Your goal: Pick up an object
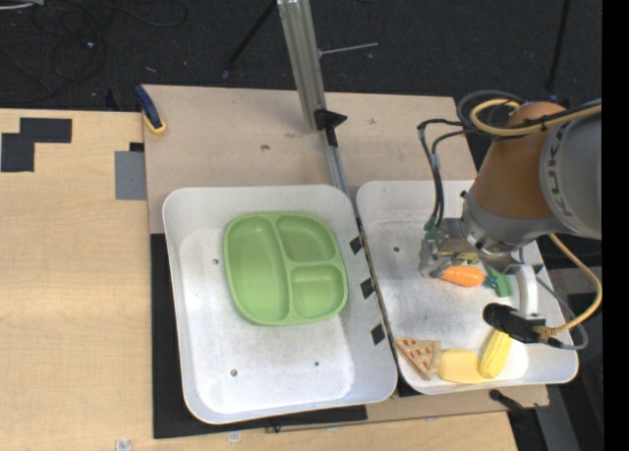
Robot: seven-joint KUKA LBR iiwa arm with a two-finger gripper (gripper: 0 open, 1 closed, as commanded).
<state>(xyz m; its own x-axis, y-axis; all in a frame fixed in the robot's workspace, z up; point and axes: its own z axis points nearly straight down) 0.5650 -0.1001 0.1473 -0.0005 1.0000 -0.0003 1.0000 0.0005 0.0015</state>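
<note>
Orange carrot [462, 276] beside metal tool [439, 260].

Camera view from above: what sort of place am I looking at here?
Probably a robotics lab bench: a grey and orange arm reaches over two white bins, one holding a green divided plate, the other toy food.

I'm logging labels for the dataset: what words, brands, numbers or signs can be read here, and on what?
No readable text anywhere.
Arm: dark marks on its grey casing, too blurred to read.
Green plate, white bins, toy food: no print visible.
</note>
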